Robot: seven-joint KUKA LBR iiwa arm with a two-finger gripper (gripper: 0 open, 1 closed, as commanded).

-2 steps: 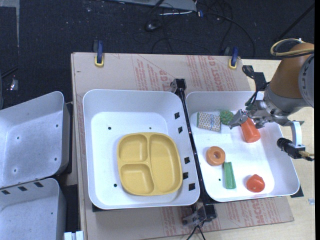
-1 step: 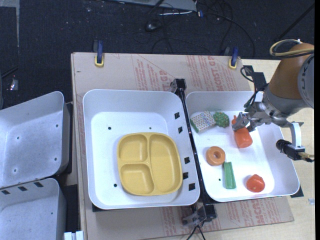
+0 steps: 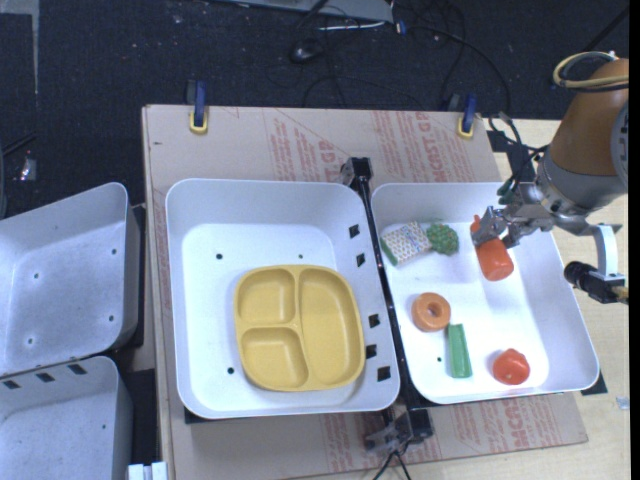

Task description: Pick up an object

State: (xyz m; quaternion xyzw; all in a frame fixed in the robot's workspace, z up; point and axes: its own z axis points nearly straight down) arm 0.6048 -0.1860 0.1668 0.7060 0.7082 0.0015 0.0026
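**Pincer parked on the orange-red piece, lift looks like it's up next**

Closest to the camera is the front rim of the two white bins, and just inside the right bin there's a red tomato-looking thing, well below the pincer and toward the front. So where's the pick at? The pincer sits at the far side of the right bin with an orange-red cylinder-ish object hanging right under its tip, touching it. Looks like a grasp in progress or just made, but the fingers blur into the dark hardware, so how far open they are, or whether they've really got it pinched, can't be told from here.

If the grip is real, the next move is a straight lift clear of the bin floor; a loose hold would probably drop it.

Other stuff in the same bin: a green broccoli bit and a white patterned packet off to the pincer's left, an orange ring below-left, and a green stick beneath that.

The left bin, well away from the pincer, holds a yellow divided plate, nothing visible in its compartments.
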